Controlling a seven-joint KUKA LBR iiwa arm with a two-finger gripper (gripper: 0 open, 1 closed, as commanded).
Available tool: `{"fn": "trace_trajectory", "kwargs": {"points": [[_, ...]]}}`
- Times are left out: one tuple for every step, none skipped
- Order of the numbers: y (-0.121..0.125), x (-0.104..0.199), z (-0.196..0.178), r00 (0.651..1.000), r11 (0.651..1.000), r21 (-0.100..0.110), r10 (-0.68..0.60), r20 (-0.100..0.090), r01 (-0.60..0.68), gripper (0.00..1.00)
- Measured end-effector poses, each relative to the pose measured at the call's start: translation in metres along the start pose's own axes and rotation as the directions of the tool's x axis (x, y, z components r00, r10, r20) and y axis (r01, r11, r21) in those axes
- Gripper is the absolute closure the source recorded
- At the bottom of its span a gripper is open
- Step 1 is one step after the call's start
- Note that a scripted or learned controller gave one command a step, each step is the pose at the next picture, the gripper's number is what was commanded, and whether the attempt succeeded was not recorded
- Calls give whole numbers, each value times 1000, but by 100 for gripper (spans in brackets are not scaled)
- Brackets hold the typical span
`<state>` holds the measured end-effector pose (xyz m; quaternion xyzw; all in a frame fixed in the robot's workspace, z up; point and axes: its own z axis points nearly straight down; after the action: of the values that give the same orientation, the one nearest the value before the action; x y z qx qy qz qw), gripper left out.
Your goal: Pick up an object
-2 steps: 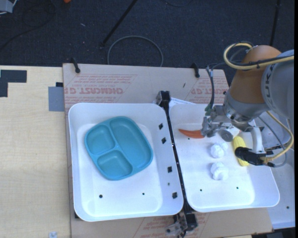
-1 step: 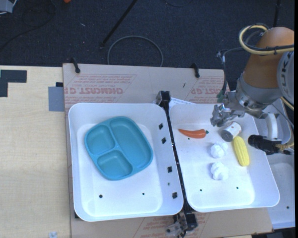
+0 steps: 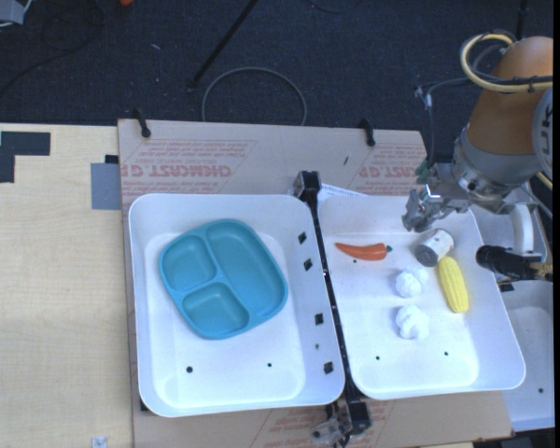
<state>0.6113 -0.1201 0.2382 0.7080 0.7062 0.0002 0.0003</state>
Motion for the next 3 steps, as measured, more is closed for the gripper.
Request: {"fn": "trace_trajectory", "kwargs": {"points": [[-1,48,12,1000,1000,4,-6,-2,6,100],[-4,96,4,1000,1000,3,-7,-2,7,100],[-1,152,-3,1000,1000,3,-7,-2,7,100]]}}
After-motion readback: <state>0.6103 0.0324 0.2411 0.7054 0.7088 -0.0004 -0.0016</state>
